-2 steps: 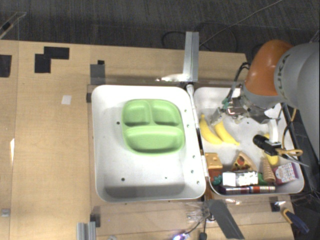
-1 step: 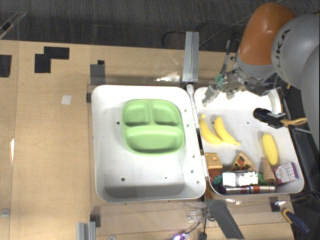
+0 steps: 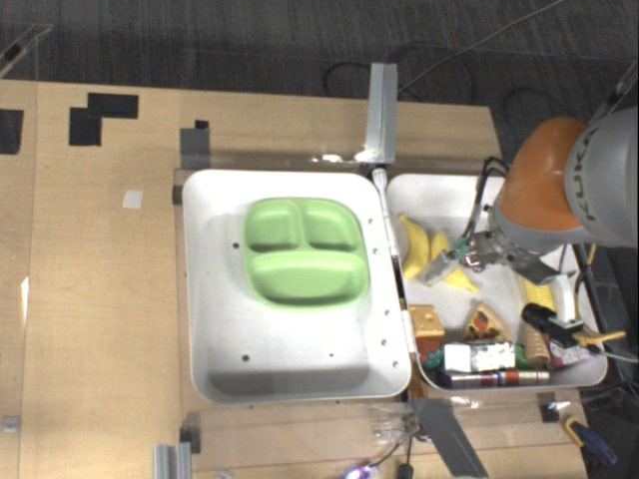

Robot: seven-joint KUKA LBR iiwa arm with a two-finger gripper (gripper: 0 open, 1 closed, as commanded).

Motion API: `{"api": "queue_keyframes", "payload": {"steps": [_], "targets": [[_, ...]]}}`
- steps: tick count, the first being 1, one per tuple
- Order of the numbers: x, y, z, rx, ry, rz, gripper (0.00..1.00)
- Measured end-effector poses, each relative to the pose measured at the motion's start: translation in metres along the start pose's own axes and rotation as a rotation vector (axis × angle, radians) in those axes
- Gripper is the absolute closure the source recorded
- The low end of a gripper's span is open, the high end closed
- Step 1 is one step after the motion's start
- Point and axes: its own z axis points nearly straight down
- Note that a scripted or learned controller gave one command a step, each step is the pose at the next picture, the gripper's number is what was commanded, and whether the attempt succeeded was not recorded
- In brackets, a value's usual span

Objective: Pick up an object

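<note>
1. Bench: pale wood top (image 3: 90,297), with black patches (image 3: 100,116) near its far left corner. Dark carpet (image 3: 250,18) lies beyond; a thin cable (image 3: 479,38) trails across it.
2. Two white bins sit side by side. The left bin (image 3: 215,297) holds a green divided plate (image 3: 305,249), lying flat near the middle.
3. The right bin (image 3: 589,372) is crowded: a banana (image 3: 417,242) against its left wall, a small brown block (image 3: 426,324), a triangular wedge (image 3: 486,322), markers (image 3: 494,357) along the near wall.
4. My arm (image 3: 559,183) hangs over the right bin. My claw (image 3: 459,257) sits low just beside the banana; I cannot tell whether it is wide or narrow.
5. A metal post (image 3: 381,113) stands behind the bins' seam.
</note>
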Motion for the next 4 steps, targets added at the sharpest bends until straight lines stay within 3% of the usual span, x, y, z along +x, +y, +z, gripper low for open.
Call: {"api": "queue_keyframes", "payload": {"steps": [1, 2, 3, 4], "targets": [[0.002, 0.004, -0.012, -0.008, 0.003, -0.002, 1.0], [0.032, 0.105, -0.095, 0.012, 0.007, -0.007, 1.0], [0.026, 0.108, -0.099, 0.011, 0.003, 0.183, 1.0], [0.026, 0.109, -0.111, 0.01, 0.002, 0.176, 1.0]]}}
